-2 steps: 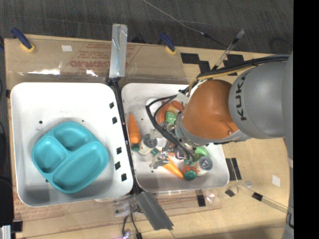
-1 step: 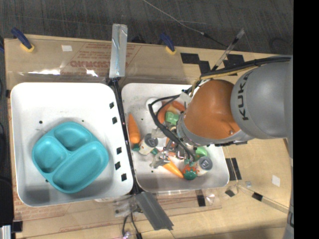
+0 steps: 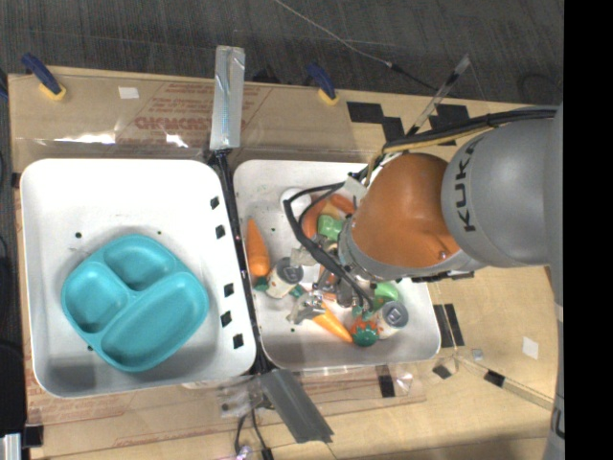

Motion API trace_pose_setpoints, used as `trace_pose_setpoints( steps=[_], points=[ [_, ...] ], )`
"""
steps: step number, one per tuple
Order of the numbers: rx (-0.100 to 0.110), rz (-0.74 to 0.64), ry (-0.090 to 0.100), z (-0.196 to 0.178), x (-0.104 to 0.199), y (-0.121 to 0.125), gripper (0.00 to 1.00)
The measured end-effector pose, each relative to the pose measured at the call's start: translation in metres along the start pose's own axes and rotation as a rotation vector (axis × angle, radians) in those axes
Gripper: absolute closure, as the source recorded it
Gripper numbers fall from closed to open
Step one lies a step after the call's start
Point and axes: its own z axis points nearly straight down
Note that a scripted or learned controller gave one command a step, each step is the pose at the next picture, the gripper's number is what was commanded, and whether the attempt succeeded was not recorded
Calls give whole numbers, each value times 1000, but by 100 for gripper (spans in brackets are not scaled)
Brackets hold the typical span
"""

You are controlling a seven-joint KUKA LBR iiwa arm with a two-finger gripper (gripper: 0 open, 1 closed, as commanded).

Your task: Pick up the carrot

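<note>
Arm (image 3: 479,199) reaches in from the right, wrist down over the right bin (image 3: 259,185). Gripper (image 3: 330,290) sits low among clutter in the bin's middle; whether it is open or closed cannot be told.

A carrot (image 3: 257,247) lies lengthwise against the right bin's left wall, apart from the gripper. A second, smaller carrot (image 3: 332,327) lies near the front wall, just beside the gripper and touching a small red-and-green toy (image 3: 364,333). Other small pieces crowd close, too blurred to name.

Left bin (image 3: 38,190) holds a teal divided plate (image 3: 134,300).

Risks, as judged: crowding near the smaller carrot may yield a grab of a neighbour, or a nudge that rolls the carrot. The wall-side carrot leaves little room for a finger against the wall.
</note>
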Motion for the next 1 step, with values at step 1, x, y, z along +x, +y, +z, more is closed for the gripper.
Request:
trace_pose_setpoints(
  steps=[1],
  points=[
    [0, 38, 1, 0, 1, 1, 0]
  ],
)
